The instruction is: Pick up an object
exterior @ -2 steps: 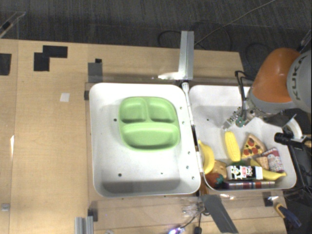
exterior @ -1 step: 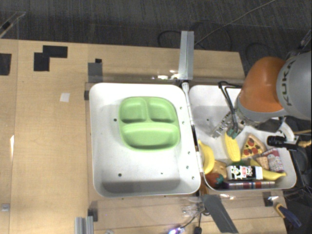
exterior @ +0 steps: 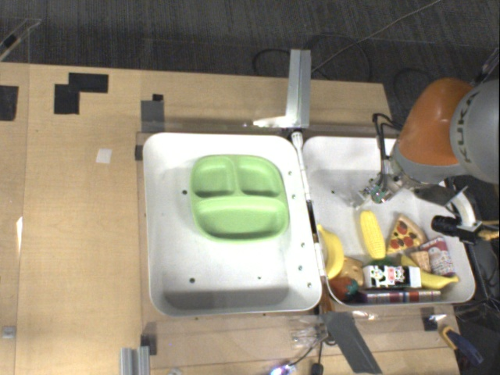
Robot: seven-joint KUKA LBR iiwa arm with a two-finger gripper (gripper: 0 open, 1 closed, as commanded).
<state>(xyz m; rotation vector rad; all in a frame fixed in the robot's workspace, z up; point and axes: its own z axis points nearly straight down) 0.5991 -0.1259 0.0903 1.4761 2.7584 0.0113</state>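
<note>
1. My hand point(exterior: 380, 191) is hovering low over the right bin point(exterior: 336, 162), above bare white floor just up and left of the corn cob point(exterior: 372, 234); it is too small and blurred for me to tell whether it is open or closed.
2. I am seeing nothing between its tips.
3. The corn cob is lying upright-lengthwise in the right bin, near the hand but apart from it.
4. A pizza slice point(exterior: 407, 234) is lying just right of the corn cob.
5. A banana point(exterior: 333, 251) is lying left of the corn cob, against the bin's left wall.
6. A black-and-white carton point(exterior: 391, 276) is lying below the corn cob, with other small items crowded around it.
7. A green divided plate point(exterior: 238, 196) is sitting in the left bin point(exterior: 168, 233), well left of the corn cob.
8. Both bins are resting on the wooden table point(exterior: 70, 233).
</note>
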